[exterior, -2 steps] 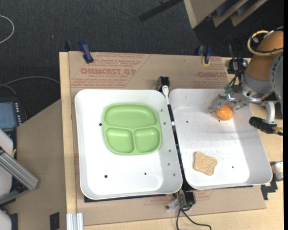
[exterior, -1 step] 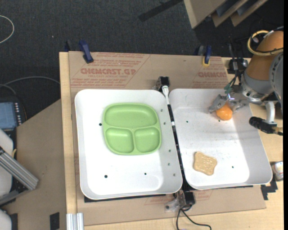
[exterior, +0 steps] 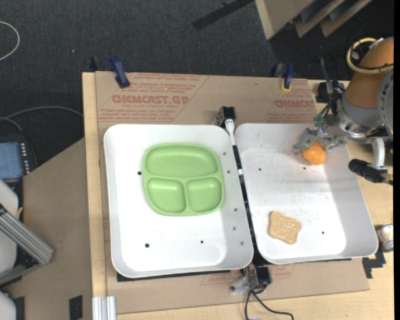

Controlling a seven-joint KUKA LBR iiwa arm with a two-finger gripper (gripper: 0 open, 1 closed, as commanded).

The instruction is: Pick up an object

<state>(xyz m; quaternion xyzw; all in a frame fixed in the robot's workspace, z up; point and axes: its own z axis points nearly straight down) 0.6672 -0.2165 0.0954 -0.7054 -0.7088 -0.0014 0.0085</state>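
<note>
Cardboard sheeting (exterior: 156,94) printed with red lettering covers the tabletop, pinned at its far edge by blue clamps (exterior: 119,72), and two shallow white bins sit on it side by side. The left bin (exterior: 122,237) holds a pale green divided plate (exterior: 183,179), one wide compartment at the far side and two smaller ones nearer the camera, lying flat toward the bin's far half. The right bin (exterior: 340,212) holds a tan, cracker-like piece (exterior: 284,227) near its front edge and a small orange object (exterior: 314,154), rounded like a fruit, near its far right corner. Both bin floors are speckled with small dark marks. A black strip with a small fitting at each end (exterior: 227,115) runs along the seam between the bins.

The grey arm (exterior: 369,106), with its orange band (exterior: 375,59) above the wrist, comes in from the right. Its hand (exterior: 317,139) is down over the far right part of the right bin, directly above the orange object, with the fingers spread to either side of it; whether they touch or grip it cannot be told.

Dark carpet (exterior: 125,31) lies beyond the tabletop, with a thin cable curling at the far left. Wooden boards (exterior: 306,15) lean in at the top, and a metal rail (exterior: 25,240) and a small blue-lit screen (exterior: 9,159) sit at the left.
</note>
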